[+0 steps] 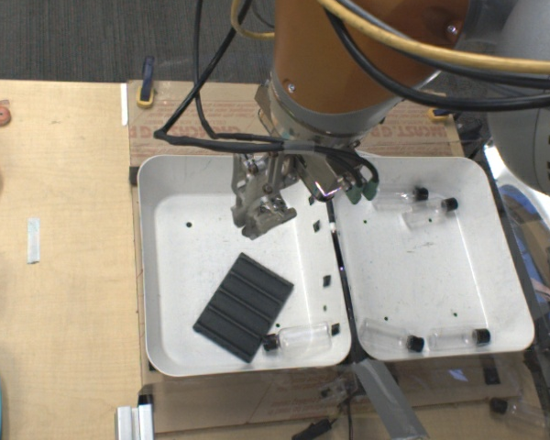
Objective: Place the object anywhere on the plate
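A black ribbed rectangular plate (245,305) lies flat and turned at an angle in the front half of the left white bin (165,246). My gripper (262,216) hangs over the back middle of that bin, above and a little behind the plate and apart from it. The large orange and grey wrist overhead covers the gripper's upper part. I cannot make out any separate object in the gripper or loose on the bin floor.
The right white bin (440,273) adjoins the left one. Clear tubes with black caps lie at the left bin's front right corner (298,339) and in the right bin's back (429,200) and front (445,340). Black cables (220,138) loop across the back rim. Wooden bench (55,246) spreads to the left.
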{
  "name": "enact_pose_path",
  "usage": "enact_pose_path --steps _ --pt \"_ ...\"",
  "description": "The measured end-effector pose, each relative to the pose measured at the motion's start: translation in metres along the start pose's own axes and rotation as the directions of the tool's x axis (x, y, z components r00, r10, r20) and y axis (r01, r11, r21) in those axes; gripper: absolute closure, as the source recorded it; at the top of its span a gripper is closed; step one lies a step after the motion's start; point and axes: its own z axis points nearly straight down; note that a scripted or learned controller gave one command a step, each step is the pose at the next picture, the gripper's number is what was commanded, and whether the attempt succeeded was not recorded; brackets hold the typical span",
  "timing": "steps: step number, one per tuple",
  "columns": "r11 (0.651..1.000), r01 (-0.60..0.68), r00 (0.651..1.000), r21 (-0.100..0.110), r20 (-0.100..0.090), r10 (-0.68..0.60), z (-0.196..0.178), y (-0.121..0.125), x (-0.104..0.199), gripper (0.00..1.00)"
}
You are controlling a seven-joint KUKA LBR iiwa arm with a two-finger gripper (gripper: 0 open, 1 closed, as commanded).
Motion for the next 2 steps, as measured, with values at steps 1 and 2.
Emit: enact_pose_path --steps 1,2 --pt "0.853 0.522 0.853 -0.002 -0.001 -0.522 0.084 -0.073 0.001 1.0" --pt "0.615 0.788 0.615 -0.003 0.0 -0.788 0.116 -0.1 0.034 1.0"
